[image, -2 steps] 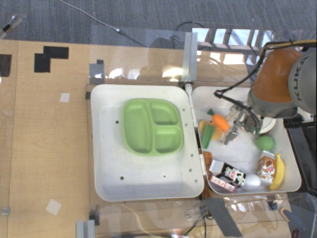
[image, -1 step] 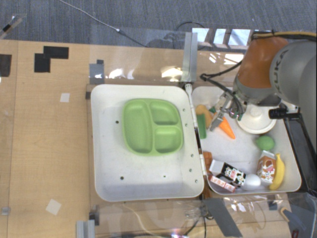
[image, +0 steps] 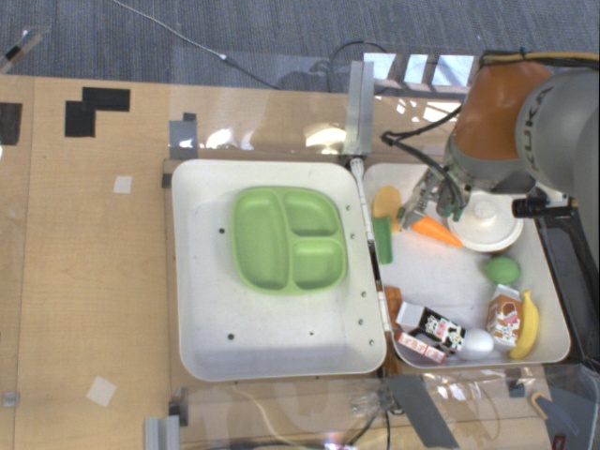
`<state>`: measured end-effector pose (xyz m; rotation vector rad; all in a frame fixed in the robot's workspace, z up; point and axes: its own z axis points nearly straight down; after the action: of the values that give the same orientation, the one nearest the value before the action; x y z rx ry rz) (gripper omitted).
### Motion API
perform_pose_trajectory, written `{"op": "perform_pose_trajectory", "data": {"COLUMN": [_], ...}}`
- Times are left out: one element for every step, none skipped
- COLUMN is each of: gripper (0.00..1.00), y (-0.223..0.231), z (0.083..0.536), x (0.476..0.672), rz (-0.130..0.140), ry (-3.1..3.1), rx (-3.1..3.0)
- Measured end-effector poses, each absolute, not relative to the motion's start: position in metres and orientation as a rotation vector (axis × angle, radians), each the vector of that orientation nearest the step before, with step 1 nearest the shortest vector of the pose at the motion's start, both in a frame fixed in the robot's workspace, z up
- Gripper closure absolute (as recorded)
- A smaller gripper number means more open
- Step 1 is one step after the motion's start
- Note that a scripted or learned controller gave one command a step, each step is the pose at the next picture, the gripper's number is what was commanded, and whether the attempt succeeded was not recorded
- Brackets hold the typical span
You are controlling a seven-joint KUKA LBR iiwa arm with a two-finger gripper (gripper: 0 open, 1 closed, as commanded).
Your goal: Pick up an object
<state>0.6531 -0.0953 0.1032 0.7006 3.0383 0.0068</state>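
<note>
Reaching in from the right, the arm (image: 525, 111) hangs over the far part of the right bin (image: 562, 340), and its gripper (image: 424, 206) is low among the objects there. The fingers are dark and small here, so I cannot tell if they are wide or narrow, and nothing is visibly between them. Just beside the gripper lies a carrot (image: 437, 232), pointing toward a white bowl (image: 487, 228). A yellow piece (image: 385, 201) and a green stick (image: 382, 240) are at the bin's left wall. Nearer the front are a green ball (image: 502, 270), a banana (image: 527, 324), a small carton (image: 504, 315), a white egg (image: 478, 342) and a printed box (image: 433, 333). In the left bin (image: 202, 345) a green plate (image: 288, 239) with three compartments rests near the middle.
</note>
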Motion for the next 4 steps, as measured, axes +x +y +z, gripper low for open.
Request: {"op": "perform_pose_trajectory", "data": {"gripper": [1.00, 1.00, 1.00, 1.00], "y": [-0.031, 0.086, 0.021, -0.027], "z": [0.241, 0.185, 0.279, 0.259], "x": [0.638, 0.637, 0.658, 0.570], "rz": [0.010, 0.007, -0.001, -0.003], "ry": [3.069, 3.133, 3.118, 3.110], "rx": [0.532, 0.144, -0.187, -0.377]}}
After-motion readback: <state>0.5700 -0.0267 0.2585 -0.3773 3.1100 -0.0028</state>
